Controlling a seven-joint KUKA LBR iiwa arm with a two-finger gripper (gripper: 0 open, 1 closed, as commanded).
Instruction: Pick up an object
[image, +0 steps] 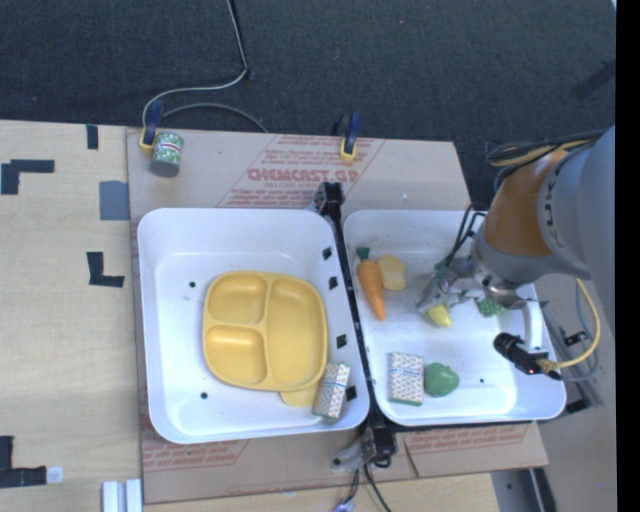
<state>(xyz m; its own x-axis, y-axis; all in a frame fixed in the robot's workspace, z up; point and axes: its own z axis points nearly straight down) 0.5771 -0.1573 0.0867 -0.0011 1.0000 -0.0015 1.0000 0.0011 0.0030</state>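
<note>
Big flat counter (60, 330) under everything, light wood color, with brown cardboard (300, 175) on top.

Two white bins side by side on the cardboard: left bin (165, 260) and right bin (500, 395), touching along the middle.

Grey arm (590, 200) with an orange band (515, 210), reaching in from the right, over the right bin.

Yellow plate (265, 330) with three sections, flat in the middle of the left bin.

End effector (447, 290) at the tip of the arm, low over the right bin, just above a small yellow toy (439, 317). Too blurry and too small to tell how wide apart the tips are, or whether anything is held.

Orange carrot (372, 289) with a green top, near the left wall of the right bin.

Small patterned box (406, 378) near the front of the right bin, with a green toy (440, 379) just beside it on the right.

Another small box (332, 389), tilted, in the front right corner of the left bin, touching the plate's edge.

Pale yellow lump (391, 272) just beside the carrot.

Little green bit (490, 308) to the right of the small yellow toy.

Small jar (166, 153) on the cardboard, behind the left bin, well apart from it.
</note>
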